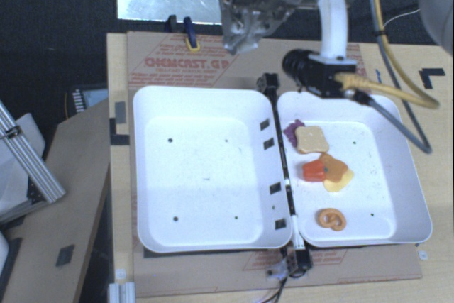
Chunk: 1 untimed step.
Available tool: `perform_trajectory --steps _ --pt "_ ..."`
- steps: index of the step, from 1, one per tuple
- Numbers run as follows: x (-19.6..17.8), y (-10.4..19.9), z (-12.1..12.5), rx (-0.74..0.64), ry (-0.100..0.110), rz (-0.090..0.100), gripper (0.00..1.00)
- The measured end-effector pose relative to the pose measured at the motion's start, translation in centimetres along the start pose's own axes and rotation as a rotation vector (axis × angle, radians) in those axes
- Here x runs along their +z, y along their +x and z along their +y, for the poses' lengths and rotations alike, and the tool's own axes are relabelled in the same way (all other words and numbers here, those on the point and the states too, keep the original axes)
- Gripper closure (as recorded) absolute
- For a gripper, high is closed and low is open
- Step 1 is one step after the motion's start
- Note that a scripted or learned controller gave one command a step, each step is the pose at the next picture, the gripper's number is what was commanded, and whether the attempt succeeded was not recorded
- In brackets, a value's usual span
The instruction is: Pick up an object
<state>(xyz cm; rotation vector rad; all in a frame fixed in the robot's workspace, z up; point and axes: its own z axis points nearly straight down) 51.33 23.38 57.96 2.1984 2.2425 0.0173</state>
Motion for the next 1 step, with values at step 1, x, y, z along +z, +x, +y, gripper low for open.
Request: perform_trajectory --steps 1 --pt "0.02 -0.01 0.00 -0.001 0.001 0.000 0.00"
